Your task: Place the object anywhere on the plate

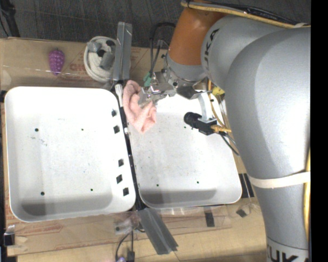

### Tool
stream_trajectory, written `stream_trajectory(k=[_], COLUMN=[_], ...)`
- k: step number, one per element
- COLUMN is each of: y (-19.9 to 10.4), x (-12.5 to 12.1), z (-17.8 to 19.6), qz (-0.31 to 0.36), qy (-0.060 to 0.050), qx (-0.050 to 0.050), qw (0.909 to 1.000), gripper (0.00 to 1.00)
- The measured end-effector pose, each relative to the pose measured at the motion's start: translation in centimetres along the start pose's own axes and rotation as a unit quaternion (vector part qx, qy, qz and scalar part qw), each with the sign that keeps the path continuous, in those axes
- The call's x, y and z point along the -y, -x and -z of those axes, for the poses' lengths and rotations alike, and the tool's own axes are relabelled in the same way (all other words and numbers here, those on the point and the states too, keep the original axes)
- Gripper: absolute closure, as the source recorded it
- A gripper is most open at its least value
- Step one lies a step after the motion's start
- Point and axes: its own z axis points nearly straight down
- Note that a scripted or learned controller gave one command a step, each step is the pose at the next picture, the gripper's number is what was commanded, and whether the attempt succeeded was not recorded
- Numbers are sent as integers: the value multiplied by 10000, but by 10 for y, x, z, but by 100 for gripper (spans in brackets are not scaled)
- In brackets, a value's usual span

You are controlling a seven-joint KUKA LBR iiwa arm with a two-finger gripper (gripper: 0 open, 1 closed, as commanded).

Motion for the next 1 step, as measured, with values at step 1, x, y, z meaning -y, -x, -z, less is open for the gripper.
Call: stream_trajectory(k=[1], y=[-1], x=[0], z=[40], qz=[43], qy=[17], qx=[3], qw=[10000], gripper=[100])
